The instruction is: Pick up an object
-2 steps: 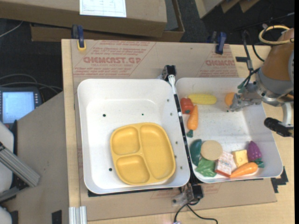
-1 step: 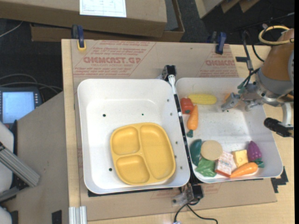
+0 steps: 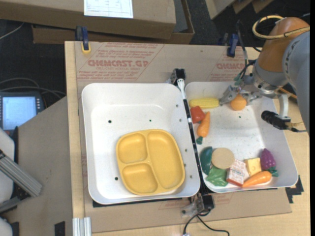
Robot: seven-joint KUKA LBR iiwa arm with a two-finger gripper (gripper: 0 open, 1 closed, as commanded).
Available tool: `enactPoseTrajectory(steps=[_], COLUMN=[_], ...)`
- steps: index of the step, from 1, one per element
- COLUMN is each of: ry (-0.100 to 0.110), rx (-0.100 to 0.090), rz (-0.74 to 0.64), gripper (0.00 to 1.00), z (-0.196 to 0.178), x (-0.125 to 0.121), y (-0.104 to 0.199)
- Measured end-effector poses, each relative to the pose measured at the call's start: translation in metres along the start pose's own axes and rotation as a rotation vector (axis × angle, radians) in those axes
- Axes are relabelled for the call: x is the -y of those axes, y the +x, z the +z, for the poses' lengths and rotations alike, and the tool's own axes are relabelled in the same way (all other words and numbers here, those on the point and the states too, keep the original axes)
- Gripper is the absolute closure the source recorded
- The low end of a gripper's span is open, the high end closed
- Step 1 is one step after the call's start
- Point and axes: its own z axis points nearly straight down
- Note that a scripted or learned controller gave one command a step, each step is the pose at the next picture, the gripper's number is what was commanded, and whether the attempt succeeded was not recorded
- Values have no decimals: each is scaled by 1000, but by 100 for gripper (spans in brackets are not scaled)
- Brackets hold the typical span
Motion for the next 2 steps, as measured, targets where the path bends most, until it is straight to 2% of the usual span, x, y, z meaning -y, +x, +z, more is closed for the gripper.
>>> enactPoseTrajectory(steps=[1, 2], ry=[-2, 0], rx=[2, -3], rz=[3, -1], gripper=[100, 100], z=[-12, -52], x=[1, 0], y=[-3, 64])
